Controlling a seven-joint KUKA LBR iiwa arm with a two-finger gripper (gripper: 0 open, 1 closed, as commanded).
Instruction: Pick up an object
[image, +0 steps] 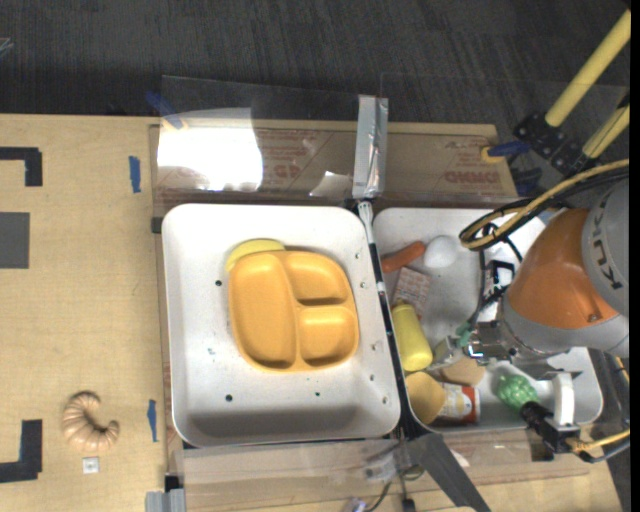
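Bench, far left: a tan curled toy lies on the bare board near the front edge, well apart from both bins. Out of my play.
Left bin: one yellow divided tray sits mid-floor, a second yellow piece peeking from under its back edge. Stiff, smooth plastic, I'd guess; too broad for me unless I bite a rim.
Right bin: here's the crowd. Orange piece and a white lump at the back, a yellow bottle along the left wall, a yellow wedge at the front left corner, something green near the front.
Me: my gripper is down in the middle of the right bin, just beside the bottle. My wrist hides what I'm doing there; spread or pinching, I cannot tell.
Best target: the bottle. Light and rigid, I judge, but slick and rounded.
Where to grab: across its narrow body at mid-length, away from the wall.
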